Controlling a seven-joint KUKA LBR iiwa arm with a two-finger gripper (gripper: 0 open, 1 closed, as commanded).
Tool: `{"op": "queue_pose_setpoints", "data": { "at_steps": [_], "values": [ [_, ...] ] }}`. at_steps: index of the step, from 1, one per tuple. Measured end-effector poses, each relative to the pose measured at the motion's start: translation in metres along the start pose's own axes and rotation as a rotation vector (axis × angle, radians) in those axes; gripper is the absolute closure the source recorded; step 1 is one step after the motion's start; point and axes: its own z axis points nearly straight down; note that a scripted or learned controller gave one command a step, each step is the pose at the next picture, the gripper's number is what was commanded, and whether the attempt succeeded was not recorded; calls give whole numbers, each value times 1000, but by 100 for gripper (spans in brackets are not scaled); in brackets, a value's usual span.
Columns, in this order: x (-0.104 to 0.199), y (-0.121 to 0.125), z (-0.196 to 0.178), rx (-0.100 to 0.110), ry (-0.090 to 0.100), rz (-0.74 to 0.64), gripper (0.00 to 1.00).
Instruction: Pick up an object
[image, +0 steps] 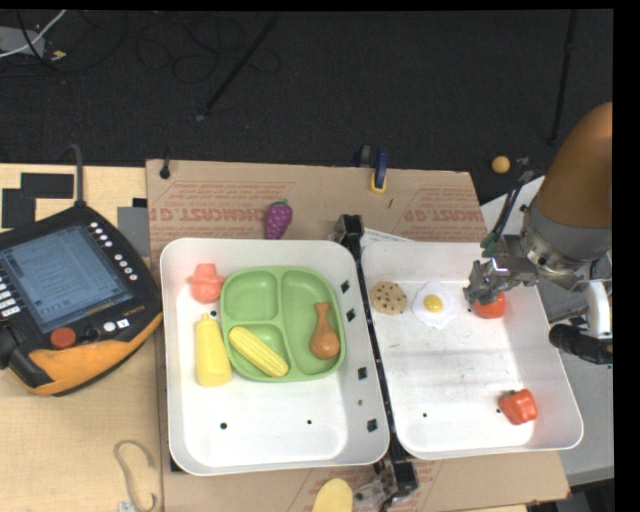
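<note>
My gripper (485, 290) hangs over the far right part of the right bin (470, 440), directly at a small red tomato-like piece (490, 307) that shows just below it. A fried egg (433, 304) and a cookie (388, 296) lie to its left on the bin floor. A red pepper (517, 406) rests near the bin's front right corner. The left bin (260, 440) holds a green divided plate (282, 322) with a corn cob (259, 351) and a chicken drumstick (324, 332), plus a yellow bottle (211, 350) and a pink piece (204, 283).
A teach pendant (70, 290) lies left of the bins. Purple grapes (277, 219) sit on the cardboard behind the left bin. A yellow object (333, 494) lies at the front edge. A black divider (360, 330) separates the bins.
</note>
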Motion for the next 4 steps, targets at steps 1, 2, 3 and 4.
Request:
{"op": "queue_pose_setpoints", "data": {
  "at_steps": [1,2,3,4],
  "values": [
    [33,-26,-1,7,2,-2,100],
    [75,-54,-5,7,2,-2,100],
    [93,-81,-5,7,2,-1,100],
    [105,-90,5,7,1,-2,100]
  ]
}}
